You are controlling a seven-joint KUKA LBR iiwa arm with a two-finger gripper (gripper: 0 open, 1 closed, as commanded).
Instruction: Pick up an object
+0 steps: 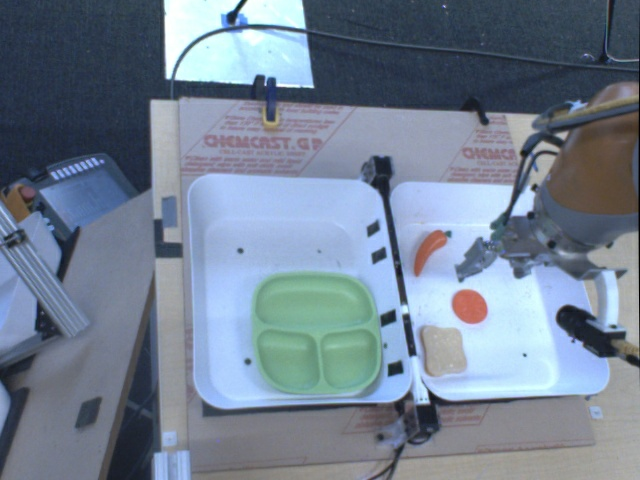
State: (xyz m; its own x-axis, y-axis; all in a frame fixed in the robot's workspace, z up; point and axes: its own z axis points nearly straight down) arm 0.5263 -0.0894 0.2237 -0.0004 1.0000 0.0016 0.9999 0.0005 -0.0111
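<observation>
Right bin (520, 368): carrot (430, 250) beside gripper (474, 264).

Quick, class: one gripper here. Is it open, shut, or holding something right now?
Gripper: cannot be told; it sits above the right bin, near the orange-red pepper and the red disc, with nothing seen between its fingers.

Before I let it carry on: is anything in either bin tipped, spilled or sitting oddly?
Nothing stands out. The green divided plate lies flat in the left bin. In the right bin, the orange carrot, round red slice and bread piece lie apart. The gripper is above the right bin, near the carrot.
</observation>
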